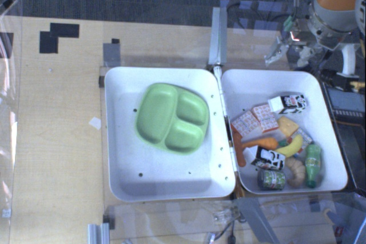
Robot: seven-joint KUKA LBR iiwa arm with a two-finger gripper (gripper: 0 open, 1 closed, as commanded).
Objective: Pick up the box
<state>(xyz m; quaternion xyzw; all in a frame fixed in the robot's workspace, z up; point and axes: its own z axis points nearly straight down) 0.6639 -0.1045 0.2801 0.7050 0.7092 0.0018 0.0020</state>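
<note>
Two flat boxes with a red-and-white checked print lie side by side in the right bin [329, 123], one [246, 122] on the left and the other [265, 114] just right of it. A black-and-white carton [289, 103] lies behind them and another [269, 158] lies nearer the front. My gripper [289, 54] hangs above the bench just beyond the right bin's far rim, apart from all of them. Its fingers [275, 54] stand open with nothing between them.
Around the boxes lie a banana [289, 146], an orange carrot [260, 144], a green bottle [313, 165], a can [271, 180] and a brown lump [295, 168]. A green divided tray [171, 117] sits in the left bin [123, 174]. Cables trail behind the arm.
</note>
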